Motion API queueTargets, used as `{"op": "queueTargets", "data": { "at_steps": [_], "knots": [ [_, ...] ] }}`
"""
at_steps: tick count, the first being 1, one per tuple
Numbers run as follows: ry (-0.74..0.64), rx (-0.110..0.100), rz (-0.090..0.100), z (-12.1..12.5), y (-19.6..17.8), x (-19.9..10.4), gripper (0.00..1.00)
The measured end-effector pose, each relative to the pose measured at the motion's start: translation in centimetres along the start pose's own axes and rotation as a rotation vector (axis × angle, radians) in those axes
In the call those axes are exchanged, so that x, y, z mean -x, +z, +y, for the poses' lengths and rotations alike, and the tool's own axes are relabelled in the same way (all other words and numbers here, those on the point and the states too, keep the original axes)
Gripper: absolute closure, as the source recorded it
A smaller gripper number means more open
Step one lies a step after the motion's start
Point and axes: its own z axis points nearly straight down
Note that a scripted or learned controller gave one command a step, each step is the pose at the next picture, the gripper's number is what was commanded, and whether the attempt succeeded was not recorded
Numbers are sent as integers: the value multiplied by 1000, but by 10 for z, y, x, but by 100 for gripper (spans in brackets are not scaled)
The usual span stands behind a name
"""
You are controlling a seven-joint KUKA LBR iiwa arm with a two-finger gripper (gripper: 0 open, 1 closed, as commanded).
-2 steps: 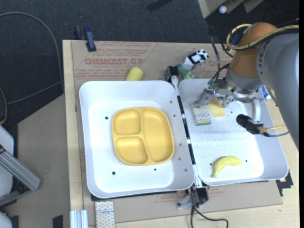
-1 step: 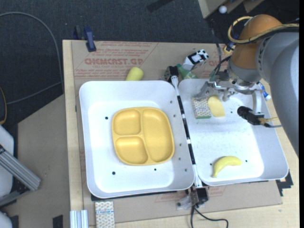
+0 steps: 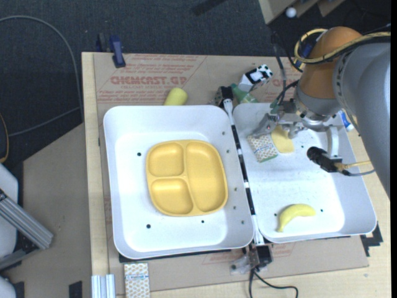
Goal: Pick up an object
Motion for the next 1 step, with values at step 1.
{"op": "queueTargets", "data": {
  "at_steps": [1],
  "knots": [
    [-1,-3,-1,18,1,-15,0]
  ]
}}
